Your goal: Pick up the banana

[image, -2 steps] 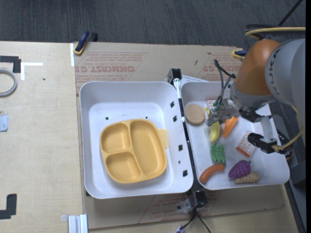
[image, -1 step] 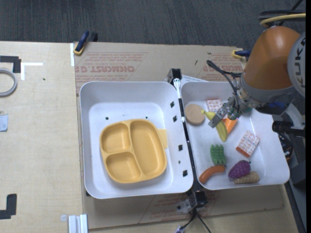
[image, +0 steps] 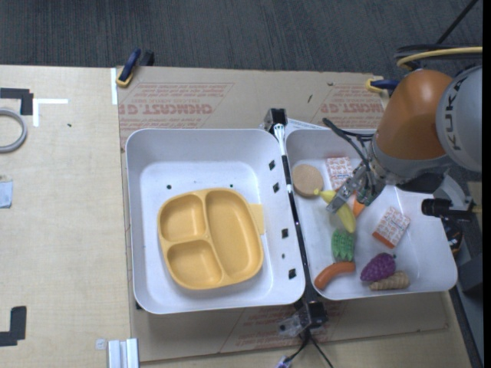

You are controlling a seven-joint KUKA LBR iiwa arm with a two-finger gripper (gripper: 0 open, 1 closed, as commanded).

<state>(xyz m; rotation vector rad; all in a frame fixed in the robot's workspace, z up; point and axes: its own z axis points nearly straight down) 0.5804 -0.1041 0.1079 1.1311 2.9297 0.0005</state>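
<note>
Yellow banana (image: 344, 212) lies right under the end effector (image: 357, 193), whose tips look spread about its upper end, so a good grasp, I reckon, means pressing lower and squeezing across its middle, clear of the broccoli (image: 343, 245) just beyond.

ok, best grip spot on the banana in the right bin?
Probably mid-body of the banana, from above, fingers closing across its narrow width. It lies flat, running diagonally, hemmed by the broccoli below and the gripper at its upper end.
</note>
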